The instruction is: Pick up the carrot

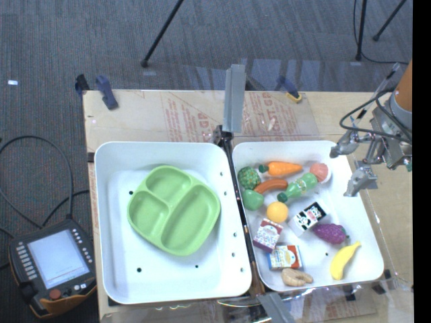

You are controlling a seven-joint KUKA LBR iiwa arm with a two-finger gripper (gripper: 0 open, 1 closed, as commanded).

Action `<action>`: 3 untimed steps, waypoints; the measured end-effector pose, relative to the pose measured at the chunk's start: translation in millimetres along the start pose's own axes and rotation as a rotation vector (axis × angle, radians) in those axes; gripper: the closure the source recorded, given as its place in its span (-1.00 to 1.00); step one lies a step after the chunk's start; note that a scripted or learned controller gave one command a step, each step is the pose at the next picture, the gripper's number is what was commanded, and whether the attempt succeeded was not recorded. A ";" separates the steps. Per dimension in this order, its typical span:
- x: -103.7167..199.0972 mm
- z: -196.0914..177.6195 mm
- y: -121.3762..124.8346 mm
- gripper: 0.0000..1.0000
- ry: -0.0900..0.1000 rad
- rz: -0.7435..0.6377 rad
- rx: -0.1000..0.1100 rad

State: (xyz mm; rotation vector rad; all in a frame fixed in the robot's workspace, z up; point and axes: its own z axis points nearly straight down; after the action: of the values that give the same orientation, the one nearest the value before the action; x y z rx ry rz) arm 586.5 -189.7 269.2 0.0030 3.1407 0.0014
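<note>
Carrot, tapered smooth orange plastic, lies apart from metal gripper

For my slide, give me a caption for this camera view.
Claw poised open above right bin's edge, apart from the carrot lying among toy foods; green plate in left bin.

This is a robotics lab, not anyone's kitchen. The bench is a plywood-topped stand on grey office carpet, with clamps gripping its far edge. Beyond the bench, black tripod legs splay across the floor. Left of the bench a teach pendant with a grey screen lies on the carpet, its black cable looping away. On the bench two white bins sit side by side, one bearing plastic toy food.
</note>
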 end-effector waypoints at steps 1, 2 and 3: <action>-20.0 163.1 57.9 -1.00 -0.009 -0.149 0.002; -37.3 181.7 113.2 -1.00 -0.001 -0.023 -0.002; 30.1 182.2 99.7 -1.00 0.003 0.147 0.000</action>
State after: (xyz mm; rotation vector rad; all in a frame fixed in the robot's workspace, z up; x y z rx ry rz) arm 556.7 -89.8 87.1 0.2335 3.1347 0.0023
